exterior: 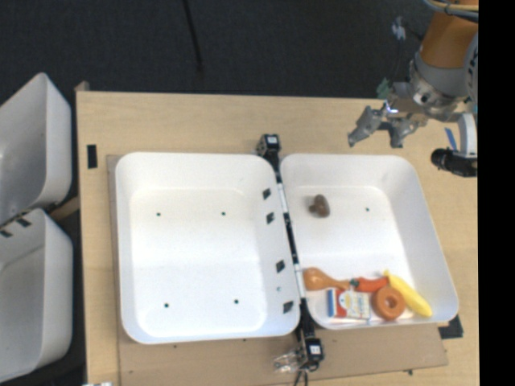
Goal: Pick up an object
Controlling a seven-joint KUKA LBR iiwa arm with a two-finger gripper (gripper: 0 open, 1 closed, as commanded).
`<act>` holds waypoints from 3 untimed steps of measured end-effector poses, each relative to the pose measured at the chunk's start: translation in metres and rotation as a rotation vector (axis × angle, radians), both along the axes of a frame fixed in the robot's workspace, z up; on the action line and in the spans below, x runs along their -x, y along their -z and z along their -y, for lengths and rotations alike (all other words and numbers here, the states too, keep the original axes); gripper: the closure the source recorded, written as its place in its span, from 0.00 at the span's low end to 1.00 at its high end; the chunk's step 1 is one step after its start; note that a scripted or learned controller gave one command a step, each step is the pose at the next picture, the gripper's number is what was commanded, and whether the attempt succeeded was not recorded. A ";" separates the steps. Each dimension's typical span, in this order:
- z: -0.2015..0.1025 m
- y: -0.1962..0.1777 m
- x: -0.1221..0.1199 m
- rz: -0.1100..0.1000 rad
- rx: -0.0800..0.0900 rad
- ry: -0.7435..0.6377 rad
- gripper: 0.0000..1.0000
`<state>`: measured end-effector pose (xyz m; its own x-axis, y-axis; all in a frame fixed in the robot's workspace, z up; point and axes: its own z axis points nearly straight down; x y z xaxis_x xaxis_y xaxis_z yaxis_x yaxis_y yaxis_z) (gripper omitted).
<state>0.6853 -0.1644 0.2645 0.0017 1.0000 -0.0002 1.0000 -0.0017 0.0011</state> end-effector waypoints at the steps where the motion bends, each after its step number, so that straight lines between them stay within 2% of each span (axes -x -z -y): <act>1: 0.001 0.086 -0.003 -0.006 0.001 -0.003 0.00; 2: 0.001 0.081 -0.004 -0.001 0.002 -0.004 0.00; 3: 0.004 0.168 -0.002 -0.011 0.001 -0.003 0.00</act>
<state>0.6871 -0.1683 0.0969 -0.0015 1.0000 -0.0009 0.9999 0.0015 -0.0103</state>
